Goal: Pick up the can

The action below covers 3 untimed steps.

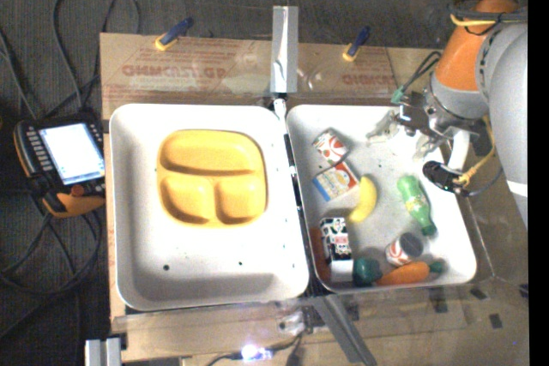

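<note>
The arm [506, 73] looms nearest, its gripper [403, 123] open and empty over the right bin [467, 227], poised to descend. The yellow tray [213, 176] fills the left bin [129, 210]. The can [405, 249] lies near the carrot [403, 273], well apart from the gripper.

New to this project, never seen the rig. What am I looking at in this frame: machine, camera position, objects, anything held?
One fixed camera looks down at a slant on a bench with two shallow white bins. The grey arm with an orange band is a KUKA iiwa reaching in from the right; its end effector hovers over the right bin, with nothing seen in it. The left bin holds a yellow divided tray. The right bin holds a banana, green bottle, carrot, small cartons and the target can.
</note>
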Each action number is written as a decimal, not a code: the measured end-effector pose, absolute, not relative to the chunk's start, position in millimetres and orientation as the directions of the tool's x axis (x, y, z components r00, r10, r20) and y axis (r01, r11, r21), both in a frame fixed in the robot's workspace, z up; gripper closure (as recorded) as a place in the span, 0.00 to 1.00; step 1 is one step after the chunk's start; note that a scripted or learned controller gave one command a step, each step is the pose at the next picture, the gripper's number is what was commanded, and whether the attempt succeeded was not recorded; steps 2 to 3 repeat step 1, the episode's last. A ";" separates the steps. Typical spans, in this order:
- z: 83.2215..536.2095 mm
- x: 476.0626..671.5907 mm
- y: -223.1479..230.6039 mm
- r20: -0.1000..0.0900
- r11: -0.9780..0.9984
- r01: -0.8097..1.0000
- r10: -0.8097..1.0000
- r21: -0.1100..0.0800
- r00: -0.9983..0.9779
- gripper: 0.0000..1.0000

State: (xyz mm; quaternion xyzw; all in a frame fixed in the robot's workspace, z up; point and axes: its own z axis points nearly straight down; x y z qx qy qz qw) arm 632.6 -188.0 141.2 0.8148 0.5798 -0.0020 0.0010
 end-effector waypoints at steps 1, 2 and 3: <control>90.2 568.0 -189.4 -0.001 -0.160 0.987 0.987 0.012 0.160 0.00; 90.2 568.0 -189.4 -0.001 -0.160 0.987 0.987 0.012 0.160 0.00; 90.2 568.0 -189.4 -0.001 -0.160 0.987 0.987 0.012 0.160 0.00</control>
